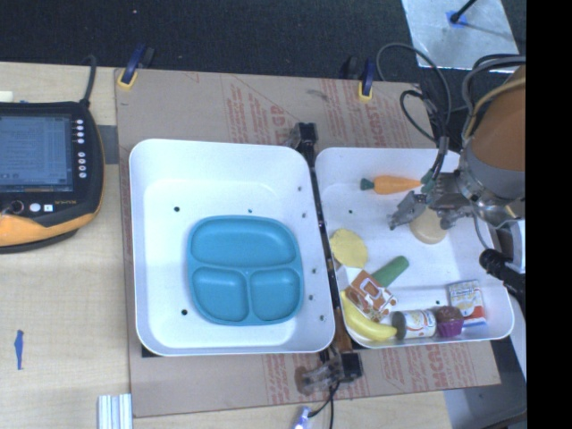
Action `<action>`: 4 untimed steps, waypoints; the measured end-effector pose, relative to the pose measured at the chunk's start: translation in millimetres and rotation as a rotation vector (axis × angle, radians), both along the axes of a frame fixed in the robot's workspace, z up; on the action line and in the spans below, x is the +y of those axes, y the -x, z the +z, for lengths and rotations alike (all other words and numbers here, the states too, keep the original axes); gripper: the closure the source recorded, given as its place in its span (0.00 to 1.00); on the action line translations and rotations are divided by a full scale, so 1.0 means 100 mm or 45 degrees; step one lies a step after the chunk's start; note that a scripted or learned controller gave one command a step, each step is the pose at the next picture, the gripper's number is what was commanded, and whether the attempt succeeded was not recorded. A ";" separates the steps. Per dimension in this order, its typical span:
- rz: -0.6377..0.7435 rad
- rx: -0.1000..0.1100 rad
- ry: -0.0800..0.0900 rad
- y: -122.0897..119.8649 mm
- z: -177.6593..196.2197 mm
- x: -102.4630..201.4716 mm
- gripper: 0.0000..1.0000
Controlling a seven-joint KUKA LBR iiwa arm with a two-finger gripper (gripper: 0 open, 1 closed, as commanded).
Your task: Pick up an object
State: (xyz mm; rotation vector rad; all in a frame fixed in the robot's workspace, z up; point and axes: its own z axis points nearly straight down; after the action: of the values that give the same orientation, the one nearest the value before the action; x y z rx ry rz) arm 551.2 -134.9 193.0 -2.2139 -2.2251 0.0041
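Observation:
My gripper (425,218) hangs low over the upper right part of the right bin (349,170), fingers spread open. A cream round object (430,231) lies just under and between the fingertips; nothing is lifted. An orange carrot (395,184) lies just left of the gripper. Farther down are a yellow round piece (348,248), a green pickle (390,270), a snack packet (371,295), a banana (365,327), a small bottle (425,323) and a little carton (467,298).
The left bin (161,177) holds a blue divided plate (243,269). A teach pendant (40,172) lies on the bench at far left. Black cables (420,88) loop behind the right bin near the arm.

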 end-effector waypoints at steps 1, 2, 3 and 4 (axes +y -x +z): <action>0.001 0.002 0.001 0.37 -0.93 0.10 0.00; 0.007 0.001 0.003 0.36 -0.82 0.09 1.00; 0.007 0.001 0.004 0.36 -0.82 0.09 0.00; -0.001 -0.002 0.000 -0.36 -1.01 -0.26 0.00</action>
State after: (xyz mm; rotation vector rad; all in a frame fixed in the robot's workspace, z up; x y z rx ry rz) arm 587.0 -160.8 91.8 -2.2159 -2.2250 0.0026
